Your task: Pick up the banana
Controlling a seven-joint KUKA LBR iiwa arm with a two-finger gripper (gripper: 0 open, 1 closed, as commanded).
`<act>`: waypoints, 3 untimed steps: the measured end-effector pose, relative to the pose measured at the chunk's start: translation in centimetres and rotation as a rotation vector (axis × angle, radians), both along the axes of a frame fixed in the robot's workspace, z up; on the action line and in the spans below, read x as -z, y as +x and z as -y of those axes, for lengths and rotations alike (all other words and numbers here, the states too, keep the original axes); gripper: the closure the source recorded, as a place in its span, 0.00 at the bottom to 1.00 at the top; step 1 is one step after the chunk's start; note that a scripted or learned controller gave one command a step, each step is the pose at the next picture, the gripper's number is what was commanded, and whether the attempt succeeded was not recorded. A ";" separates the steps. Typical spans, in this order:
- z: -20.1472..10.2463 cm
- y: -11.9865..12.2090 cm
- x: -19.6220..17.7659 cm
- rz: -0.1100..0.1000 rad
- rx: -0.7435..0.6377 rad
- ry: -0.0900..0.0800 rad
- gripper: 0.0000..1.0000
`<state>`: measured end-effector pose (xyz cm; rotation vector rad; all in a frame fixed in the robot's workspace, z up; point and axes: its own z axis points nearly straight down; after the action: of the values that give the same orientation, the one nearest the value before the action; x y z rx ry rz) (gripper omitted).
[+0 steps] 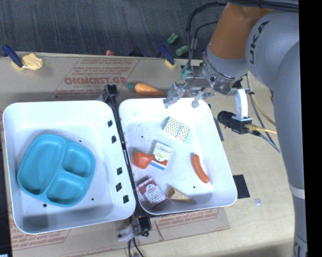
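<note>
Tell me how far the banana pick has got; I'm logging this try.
Done: nothing lifted. In hand: the hand hangs open above the right bin's far rim, nothing between its fingers. Left: grasping and raising the banana. The sausage and carton lie inside the bin.

Your arm (269, 53) is reaching in from the right, its grey link filling the upper right and the orange band (234, 22) sitting just above the wrist. The wrist is angling down and to the left. Your pincer (182, 98) is hanging with both fingers (170, 100) spread apart, nothing between them.
</note>
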<state>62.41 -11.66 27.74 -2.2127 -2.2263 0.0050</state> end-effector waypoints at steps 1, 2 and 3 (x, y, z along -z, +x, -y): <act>-3.3 -7.3 8.7 -0.003 0.355 0.000 0.00; -10.9 -11.9 7.6 -0.003 0.298 0.000 0.00; -5.9 -14.8 6.2 -0.001 -0.147 0.002 0.00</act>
<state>47.60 -5.79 21.49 -2.0416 -2.3820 0.0041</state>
